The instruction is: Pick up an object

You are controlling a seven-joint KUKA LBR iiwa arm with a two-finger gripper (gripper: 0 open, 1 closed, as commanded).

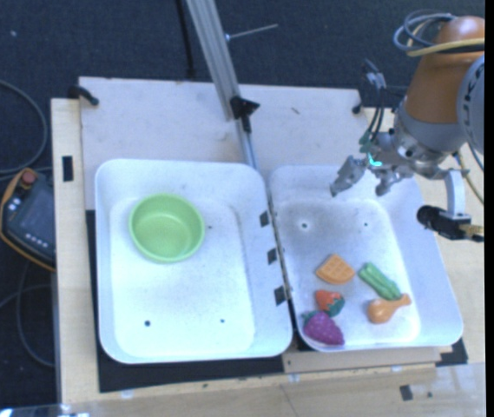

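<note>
The toy food was the thing to be picked, and it lay in a loose cluster at the near end of the right bin (420, 259), well below the gripper (366, 179) and apart from it. An orange waffle-like piece (335, 270) sat closest to the jaws, with a green pickle-shaped piece (378, 281) just beside it. Farther from the jaws lay an orange drumstick (387, 307), a small red and green piece (328, 301), perhaps a strawberry, though it was hard to tell from where I stood, and a purple grape bunch (323, 327) against the bin's near rim. The jaws stood spread apart over the far edge of that bin with nothing between them. Away to one side of the jaws, a green bowl (167, 227) rested in the left bin (116, 181).
</note>
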